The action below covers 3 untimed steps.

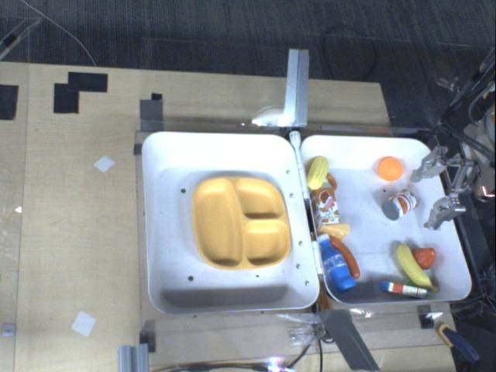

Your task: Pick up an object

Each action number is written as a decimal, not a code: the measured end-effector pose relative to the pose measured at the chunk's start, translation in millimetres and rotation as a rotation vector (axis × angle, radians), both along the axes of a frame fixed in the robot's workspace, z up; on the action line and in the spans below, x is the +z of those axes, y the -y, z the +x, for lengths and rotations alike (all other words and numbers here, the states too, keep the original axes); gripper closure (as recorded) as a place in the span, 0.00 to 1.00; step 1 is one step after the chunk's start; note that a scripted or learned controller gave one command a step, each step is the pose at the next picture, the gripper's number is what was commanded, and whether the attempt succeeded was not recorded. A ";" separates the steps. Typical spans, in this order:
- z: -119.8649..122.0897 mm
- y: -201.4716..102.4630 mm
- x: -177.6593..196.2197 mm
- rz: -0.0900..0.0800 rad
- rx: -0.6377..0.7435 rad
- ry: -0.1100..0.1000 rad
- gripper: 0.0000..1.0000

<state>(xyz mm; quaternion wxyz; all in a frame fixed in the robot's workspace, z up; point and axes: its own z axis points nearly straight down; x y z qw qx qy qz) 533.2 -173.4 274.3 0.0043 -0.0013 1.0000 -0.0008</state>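
The gripper (443, 186) hangs at the right edge of the frame over the right bin (364, 155), fingers spread and empty. Nearest target: the red-and-white cup (400, 204), just left of it. Approach stage; next comes lateral alignment, descent, closure.

One fixed camera above the tabletop (70, 231)

We look down at a slant from a moderate height, taking in both the left bin (167, 208) and the right bin (364, 149) whole, with dark floor past the far edge at the top
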 end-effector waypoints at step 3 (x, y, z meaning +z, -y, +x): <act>-38.3 5.4 -147.4 0.004 -0.531 -0.002 0.00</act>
